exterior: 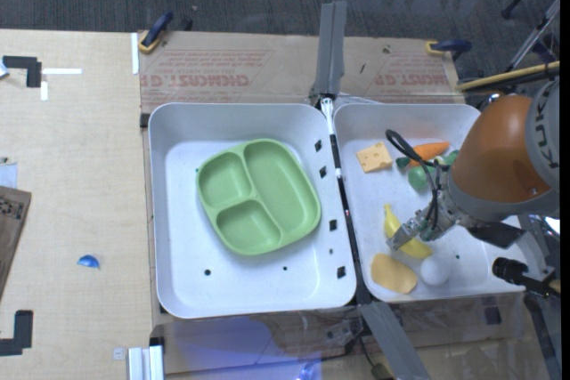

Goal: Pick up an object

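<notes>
The pale wooden bench [71, 191] carries two shallow white plastic bins side by side. The left bin [169, 218] holds a light green three-compartment plastic plate [258, 196], lying flat near its middle and well apart from the arm. The right bin [356, 125] holds the small toy foods. The grey arm with its orange band [499, 160] reaches in from the right and hangs low over this bin, with the gripper [411, 233] down among the items, right at a yellow banana-shaped piece [392, 222]. Whether its fingers are spread or pressed together I cannot tell, and nothing is clearly seen between them, so the pick looks not yet done: a grasp and a lift are left. Just beside the gripper lie a flat yellow-orange oval piece [393, 273] and a small white egg-like ball [434, 271]; these crowd the banana and could be nudged. Farther back sit an orange cheese wedge [374, 158], an orange carrot [432, 150] and a small green piece [417, 176].
</notes>
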{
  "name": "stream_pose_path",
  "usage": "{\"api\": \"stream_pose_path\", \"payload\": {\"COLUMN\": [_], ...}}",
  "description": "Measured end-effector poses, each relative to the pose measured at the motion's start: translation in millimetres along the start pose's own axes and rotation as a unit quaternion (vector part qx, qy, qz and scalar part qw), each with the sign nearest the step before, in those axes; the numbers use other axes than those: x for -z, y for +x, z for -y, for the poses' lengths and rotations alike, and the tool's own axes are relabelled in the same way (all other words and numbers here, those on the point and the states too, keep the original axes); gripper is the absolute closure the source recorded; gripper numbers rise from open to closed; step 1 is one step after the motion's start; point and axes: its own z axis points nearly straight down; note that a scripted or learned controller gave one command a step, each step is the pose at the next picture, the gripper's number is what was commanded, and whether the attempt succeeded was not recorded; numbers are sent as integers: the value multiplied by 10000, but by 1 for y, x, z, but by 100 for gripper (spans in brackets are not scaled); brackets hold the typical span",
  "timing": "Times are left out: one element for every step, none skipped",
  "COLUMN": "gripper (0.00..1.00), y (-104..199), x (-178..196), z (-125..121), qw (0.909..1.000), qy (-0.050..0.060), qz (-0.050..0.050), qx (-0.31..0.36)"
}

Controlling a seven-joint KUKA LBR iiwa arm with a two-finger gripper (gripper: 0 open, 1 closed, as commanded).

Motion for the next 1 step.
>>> {"api": "stream_pose_path", "payload": {"gripper": [100], "y": [0], "x": [92], "z": [-80], "qw": [9964], "qy": [10], "qz": [9], "qx": [-849]}}
